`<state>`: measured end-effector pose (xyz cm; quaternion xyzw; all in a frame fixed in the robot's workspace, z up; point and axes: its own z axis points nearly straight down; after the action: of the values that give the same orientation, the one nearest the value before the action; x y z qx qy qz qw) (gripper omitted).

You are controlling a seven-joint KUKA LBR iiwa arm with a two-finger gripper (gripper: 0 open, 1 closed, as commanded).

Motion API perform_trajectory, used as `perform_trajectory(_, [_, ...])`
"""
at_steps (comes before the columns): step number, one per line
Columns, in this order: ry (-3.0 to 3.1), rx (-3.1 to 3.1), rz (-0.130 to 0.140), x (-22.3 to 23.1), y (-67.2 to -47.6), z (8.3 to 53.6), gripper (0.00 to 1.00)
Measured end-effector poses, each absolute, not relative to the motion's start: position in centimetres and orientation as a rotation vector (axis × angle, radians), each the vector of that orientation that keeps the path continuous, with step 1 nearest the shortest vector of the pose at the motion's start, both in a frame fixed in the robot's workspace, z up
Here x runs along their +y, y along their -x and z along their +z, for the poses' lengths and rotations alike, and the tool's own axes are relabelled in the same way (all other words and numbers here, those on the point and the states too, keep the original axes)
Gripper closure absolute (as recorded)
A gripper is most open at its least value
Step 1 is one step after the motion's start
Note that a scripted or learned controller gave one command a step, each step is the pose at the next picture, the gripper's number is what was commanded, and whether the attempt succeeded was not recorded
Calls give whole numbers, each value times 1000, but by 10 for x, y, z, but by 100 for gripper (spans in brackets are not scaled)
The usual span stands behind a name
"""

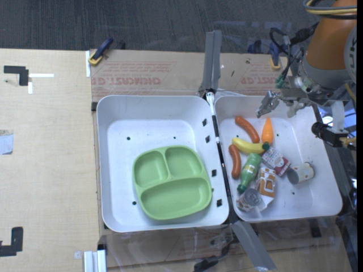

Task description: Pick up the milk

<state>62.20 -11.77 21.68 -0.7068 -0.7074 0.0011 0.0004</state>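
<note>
A small red-and-white carton (pixel 276 162), which I take for the milk, lies on its side in the middle of the right bin (pixel 317 205). An orange-and-white carton (pixel 266 183) lies just in front of it and touches it. My gripper (pixel 280 107) hangs over the back of the right bin, above and behind the carton and well apart from it. Its two fingers (pixel 265 106) are spread wide, open, with nothing between them. The orange wrist band sits at the top right.
Around the cartons lie a carrot (pixel 266 130), two sausages (pixel 247 128), a banana (pixel 248 146), a green bottle (pixel 248 171), a grey-and-white piece (pixel 300 173) and crumpled clear plastic (pixel 249 200). The left bin (pixel 113 152) holds a green divided plate (pixel 170 181).
</note>
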Motion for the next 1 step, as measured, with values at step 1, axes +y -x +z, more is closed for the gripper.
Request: perform_trajectory(1, [2232, -2206, 4, -112, -552, 126, 0])
